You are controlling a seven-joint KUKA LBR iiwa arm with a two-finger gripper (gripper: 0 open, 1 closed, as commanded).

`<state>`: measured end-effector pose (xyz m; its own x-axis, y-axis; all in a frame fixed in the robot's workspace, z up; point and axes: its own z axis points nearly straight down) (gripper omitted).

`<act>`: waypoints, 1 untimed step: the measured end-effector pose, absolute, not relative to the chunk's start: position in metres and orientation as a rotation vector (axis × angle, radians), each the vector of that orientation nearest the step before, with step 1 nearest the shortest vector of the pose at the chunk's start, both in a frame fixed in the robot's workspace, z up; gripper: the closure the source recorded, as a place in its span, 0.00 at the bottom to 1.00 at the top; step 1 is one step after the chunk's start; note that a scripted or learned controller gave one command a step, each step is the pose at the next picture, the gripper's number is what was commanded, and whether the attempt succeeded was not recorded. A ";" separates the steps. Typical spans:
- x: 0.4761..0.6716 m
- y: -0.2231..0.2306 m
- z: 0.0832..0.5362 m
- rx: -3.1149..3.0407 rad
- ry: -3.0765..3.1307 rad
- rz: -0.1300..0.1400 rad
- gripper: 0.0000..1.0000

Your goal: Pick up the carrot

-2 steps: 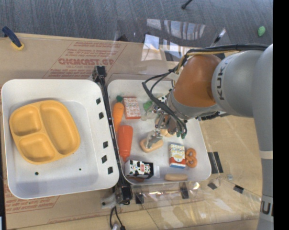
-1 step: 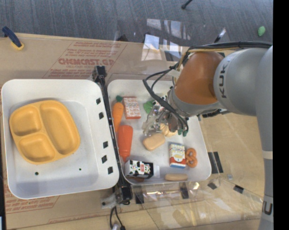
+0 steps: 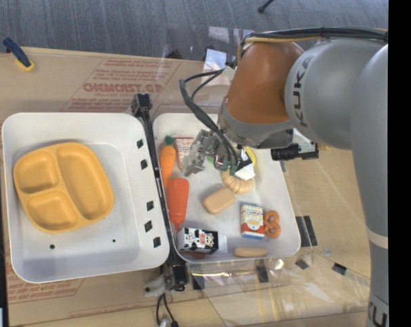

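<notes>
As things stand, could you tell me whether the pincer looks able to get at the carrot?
Probably yes. The pincer hangs just right of the carrot, which lies uncovered along the right bin's left wall; that wall may crowd one finger.

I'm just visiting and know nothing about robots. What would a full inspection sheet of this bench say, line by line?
Surface: two shallow white bins side by side, left bin and right bin, on printed cardboard.
Job's things: two carrots lie along the right bin's left wall, carrot nearer the camera, second carrot behind it; neither is held.
Clutter: yellow divided tray in the left bin; in the right bin a tan block, small carton, pretzel, black-and-white carton.
Grippers: gripper hangs over the right bin, beside the carrots; its opening is unclear.
Cables: black cables loop off the wrist.
Surroundings: grey carpet.
</notes>
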<state>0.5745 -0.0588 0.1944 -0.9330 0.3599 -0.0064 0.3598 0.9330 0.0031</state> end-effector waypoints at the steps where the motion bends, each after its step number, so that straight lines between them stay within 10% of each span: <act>1: 0.553 0.003 0.224 0.981 2.981 0.002 1.00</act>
